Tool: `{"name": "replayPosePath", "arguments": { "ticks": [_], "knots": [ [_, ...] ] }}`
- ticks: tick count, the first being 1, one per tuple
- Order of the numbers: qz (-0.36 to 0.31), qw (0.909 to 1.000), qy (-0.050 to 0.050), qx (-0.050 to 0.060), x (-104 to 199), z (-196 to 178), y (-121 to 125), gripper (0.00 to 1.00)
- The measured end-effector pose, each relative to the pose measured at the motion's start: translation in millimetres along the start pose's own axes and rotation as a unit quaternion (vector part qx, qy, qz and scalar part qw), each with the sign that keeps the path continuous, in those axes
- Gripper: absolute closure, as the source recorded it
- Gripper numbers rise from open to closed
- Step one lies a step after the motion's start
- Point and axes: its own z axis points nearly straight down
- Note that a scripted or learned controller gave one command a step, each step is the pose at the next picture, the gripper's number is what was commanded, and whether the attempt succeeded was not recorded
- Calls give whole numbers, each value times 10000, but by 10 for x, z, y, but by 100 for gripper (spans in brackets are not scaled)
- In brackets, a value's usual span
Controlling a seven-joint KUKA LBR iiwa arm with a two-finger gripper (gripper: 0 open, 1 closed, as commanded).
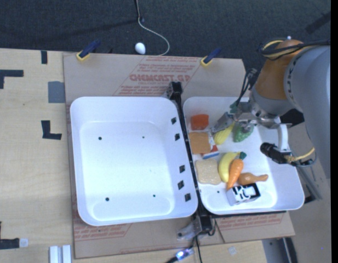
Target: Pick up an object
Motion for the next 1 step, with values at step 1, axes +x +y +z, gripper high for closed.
{"name": "replayPosePath", "arguments": {
  "ticks": [1],
  "knots": [
    [-16, 9999, -30, 145, 425, 175, 369, 0]
  ]
}}
